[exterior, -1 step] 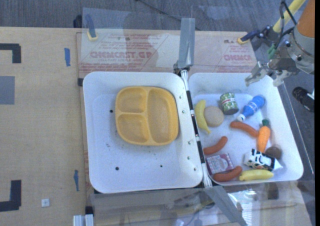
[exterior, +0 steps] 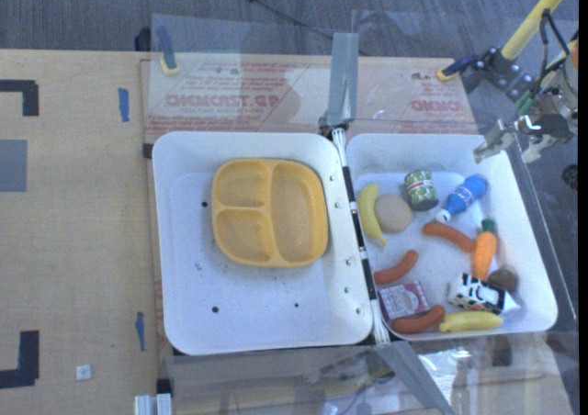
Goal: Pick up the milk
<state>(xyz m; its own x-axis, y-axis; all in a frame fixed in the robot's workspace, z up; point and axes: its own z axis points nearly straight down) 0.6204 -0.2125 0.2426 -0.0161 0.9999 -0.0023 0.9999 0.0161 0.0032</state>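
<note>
The milk point(exterior: 476, 294) is a small carton with black and white cow patches. It lies in the near right corner of the right bin point(exterior: 537, 248), between a brown round item point(exterior: 503, 280) and a yellow banana point(exterior: 470, 321). My gripper point(exterior: 507, 147) hangs over the far right corner of that bin, well behind the milk. Its fingers are spread open with nothing between them.
The right bin also holds a blue bottle point(exterior: 461, 198), a green can point(exterior: 421, 189), a carrot point(exterior: 484, 252), several sausages, a beige disc point(exterior: 393, 213), a second banana point(exterior: 369, 214) and a red packet point(exterior: 402, 298). A yellow divided plate point(exterior: 271, 211) sits in the left bin point(exterior: 184, 294).
</note>
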